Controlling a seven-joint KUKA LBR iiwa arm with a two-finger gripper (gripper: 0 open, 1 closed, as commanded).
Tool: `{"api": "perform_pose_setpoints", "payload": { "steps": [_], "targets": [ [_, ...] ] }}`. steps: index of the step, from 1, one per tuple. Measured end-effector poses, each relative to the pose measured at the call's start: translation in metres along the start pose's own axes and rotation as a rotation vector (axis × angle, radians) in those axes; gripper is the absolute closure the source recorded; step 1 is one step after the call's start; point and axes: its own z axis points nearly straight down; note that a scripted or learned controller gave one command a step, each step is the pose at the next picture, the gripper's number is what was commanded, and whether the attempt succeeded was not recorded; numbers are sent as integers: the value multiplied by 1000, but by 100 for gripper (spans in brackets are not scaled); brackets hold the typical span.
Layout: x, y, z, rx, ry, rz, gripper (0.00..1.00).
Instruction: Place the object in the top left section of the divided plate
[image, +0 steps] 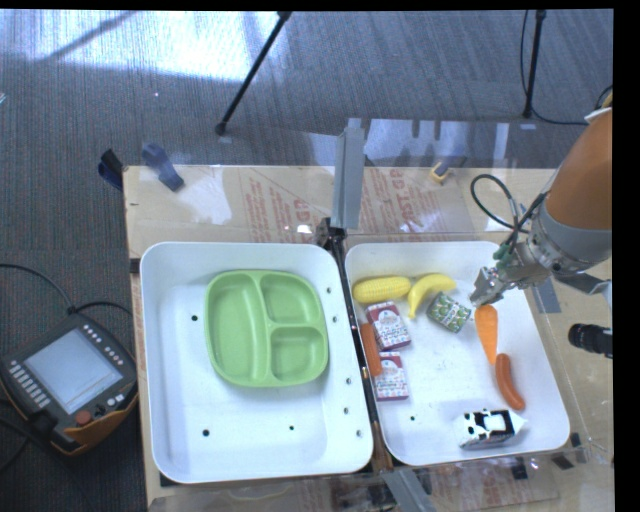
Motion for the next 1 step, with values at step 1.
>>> {"api": "perform_pose_setpoints", "payload": {
  "steps": [1],
  "targets": [
    [49, 57, 10, 2, 0, -146, 100]
  ]
}}
